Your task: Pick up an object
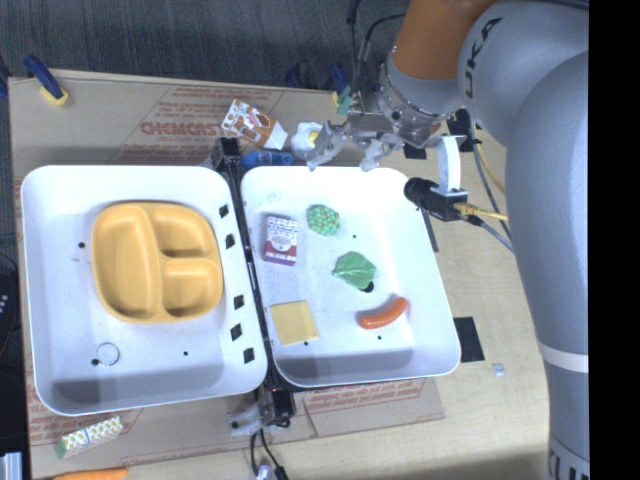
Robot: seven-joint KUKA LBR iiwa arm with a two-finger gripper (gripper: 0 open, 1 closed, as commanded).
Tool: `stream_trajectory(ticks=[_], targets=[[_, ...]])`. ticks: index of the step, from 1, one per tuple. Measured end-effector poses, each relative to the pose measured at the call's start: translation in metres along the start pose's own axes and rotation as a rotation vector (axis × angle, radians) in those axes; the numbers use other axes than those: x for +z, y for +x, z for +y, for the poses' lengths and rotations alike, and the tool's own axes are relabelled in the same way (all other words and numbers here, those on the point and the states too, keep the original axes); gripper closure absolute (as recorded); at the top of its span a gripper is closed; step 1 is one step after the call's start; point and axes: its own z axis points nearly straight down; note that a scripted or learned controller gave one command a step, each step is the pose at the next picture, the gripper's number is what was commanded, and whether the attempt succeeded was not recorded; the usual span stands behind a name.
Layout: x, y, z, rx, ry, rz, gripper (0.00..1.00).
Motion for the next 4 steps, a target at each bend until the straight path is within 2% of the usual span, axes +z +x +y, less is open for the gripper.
stream_trajectory(ticks=[1, 2, 3, 4], targets=[[0.144, -0.004, -0.040, 0.036, 0.004, 0.001, 0.00], [0.177, -0.054, 0.012, 0.020, -0.013, -0.001, 0.00], [0.176, -0.043, -0.040, -0.211, -0.023, -0.009, 0.00], [0.165, -0.045, -0.039, -0.213, -0.024, -0.012, 1.00]])
